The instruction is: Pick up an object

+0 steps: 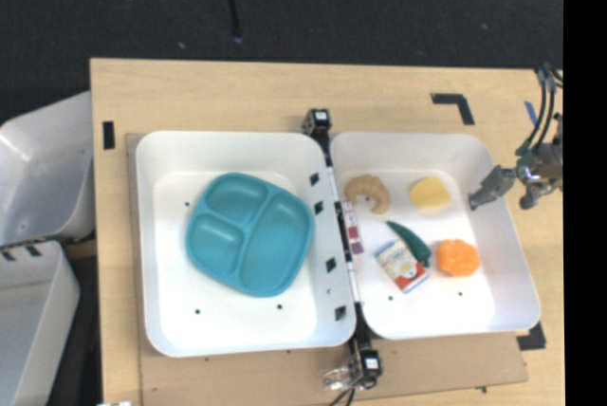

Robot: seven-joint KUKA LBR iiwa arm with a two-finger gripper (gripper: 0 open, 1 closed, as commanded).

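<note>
Left bin: shallow white plastic bin (161, 319), holding a teal round-cornered plastic plate with three compartments (249, 232), lying flat near the middle.

Right bin: second shallow white bin (503, 300), touching the first along the centre seam; five small things inside, all apart from the gripper.

Back row: tan curled pastry-shaped toy (367, 192) near the seam; pale yellow rounded lump (431, 193) just right of it, kind hard to make out.

Front row: small white carton with red edge (401, 265), tilted; dark green curved pod shape (410, 239) touching the carton's upper corner; orange round fruit-like thing (457, 258) just beside the pod's right end.

Gripper: grey metal two-finger gripper (488, 188) over the right bin's right rim, near the yellow lump. Nothing seen between the fingers. Wide or narrow: cannot tell, too small and blurred.

Arm: mostly cut off at the right edge; a few cables and a bit of wrist hardware (541, 162) visible.

Seam clutter: black clips and a striped label along the divider, details too small to read.
</note>
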